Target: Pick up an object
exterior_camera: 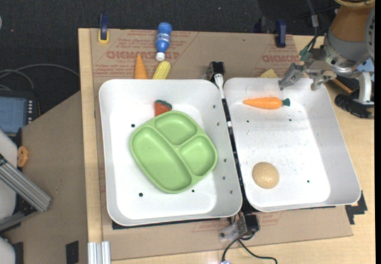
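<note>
Two white bins lie side by side on the bench, and the risks read from the lower edge of the frame upward:

- A tan ball (265,174) sits low in the right bin (333,156), well apart from everything else; being round, it could roll away from a closing grip.
- A green divided plate (173,150) fills the middle of the left bin (113,138), with a small red thing (162,106) tucked at its upper edge; so close to the plate, it would be awkward to reach.
- A toy carrot (262,103) lies flat near the top of the right bin, the nearest thing to the tool and my guess at the target; its tapered body could twist or slip out if grasped off-centre.
- The gripper (305,76) hangs at the upper right, over the bin's top rim, fingers spread and holding nothing; descending from there, I judge it might strike the rim.
- A bottle (162,40), a corn cob (161,69) and another carrot (140,68) rest beyond the bins, at upper left.
</note>
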Tool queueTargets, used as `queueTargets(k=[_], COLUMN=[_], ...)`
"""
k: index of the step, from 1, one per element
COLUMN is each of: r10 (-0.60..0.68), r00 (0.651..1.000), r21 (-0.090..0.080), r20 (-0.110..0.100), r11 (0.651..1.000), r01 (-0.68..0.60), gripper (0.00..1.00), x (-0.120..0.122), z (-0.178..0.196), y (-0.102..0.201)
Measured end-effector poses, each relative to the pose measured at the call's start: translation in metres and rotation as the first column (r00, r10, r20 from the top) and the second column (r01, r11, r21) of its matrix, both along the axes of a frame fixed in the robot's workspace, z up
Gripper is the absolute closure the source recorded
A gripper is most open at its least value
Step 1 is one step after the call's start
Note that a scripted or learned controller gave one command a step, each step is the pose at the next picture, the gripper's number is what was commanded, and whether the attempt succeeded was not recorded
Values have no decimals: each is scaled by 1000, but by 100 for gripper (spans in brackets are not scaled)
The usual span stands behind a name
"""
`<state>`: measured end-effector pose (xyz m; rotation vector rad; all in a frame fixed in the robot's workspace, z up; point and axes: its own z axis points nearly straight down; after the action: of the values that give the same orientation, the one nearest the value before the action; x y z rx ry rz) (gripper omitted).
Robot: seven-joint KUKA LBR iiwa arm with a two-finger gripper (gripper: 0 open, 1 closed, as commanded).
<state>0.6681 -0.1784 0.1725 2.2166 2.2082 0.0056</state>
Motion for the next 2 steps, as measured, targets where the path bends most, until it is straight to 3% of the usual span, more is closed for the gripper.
queueTargets(k=[1, 2], r10=[8, 6], r00=[1000, 1000], r21=[9, 6], r20=[-14, -10], r11=[1000, 1000], r01=[-8, -6], gripper=[0, 100], x=[-1, -1], z=[-90, -76], y=[54, 51])
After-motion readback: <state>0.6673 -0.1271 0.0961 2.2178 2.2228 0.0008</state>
